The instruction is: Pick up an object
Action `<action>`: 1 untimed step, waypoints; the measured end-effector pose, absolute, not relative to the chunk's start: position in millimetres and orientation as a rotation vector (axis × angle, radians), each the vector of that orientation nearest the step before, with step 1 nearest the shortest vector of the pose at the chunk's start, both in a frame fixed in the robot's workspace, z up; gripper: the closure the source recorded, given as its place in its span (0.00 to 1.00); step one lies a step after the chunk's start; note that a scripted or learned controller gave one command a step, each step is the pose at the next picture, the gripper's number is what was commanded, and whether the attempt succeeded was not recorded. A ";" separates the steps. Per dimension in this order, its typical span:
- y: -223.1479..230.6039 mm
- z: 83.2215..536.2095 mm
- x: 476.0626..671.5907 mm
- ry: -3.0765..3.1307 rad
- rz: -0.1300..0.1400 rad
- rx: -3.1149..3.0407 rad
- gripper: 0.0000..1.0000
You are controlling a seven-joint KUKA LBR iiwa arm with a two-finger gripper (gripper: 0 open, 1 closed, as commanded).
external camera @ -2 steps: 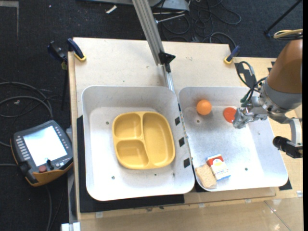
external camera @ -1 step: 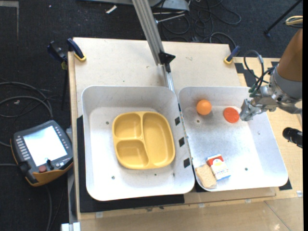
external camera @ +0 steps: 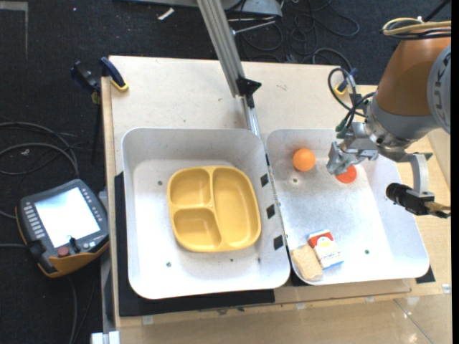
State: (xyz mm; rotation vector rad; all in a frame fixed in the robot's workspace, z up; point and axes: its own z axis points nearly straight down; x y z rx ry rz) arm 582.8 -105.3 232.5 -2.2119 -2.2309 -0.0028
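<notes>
An orange ball (external camera: 304,160) lies in the right bin (external camera: 387,256) near its back left. A red object (external camera: 348,175) sits just right of it, partly covered by my gripper (external camera: 338,165), which hangs low right over it. Whether the red object is between the fingers cannot be made out. A small red and white box (external camera: 326,248) and a tan biscuit-like piece (external camera: 307,262) rest at the bin's front left.
The left bin (external camera: 143,192) holds a yellow divided tray (external camera: 214,208). A slanted metal pole (external camera: 226,38) rises behind the bins. A teach pendant (external camera: 61,224) lies on the floor at left. Cables run along the arm.
</notes>
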 end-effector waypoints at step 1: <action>-53.0 242.9 597.0 -2.231 -0.005 -2.212 1.00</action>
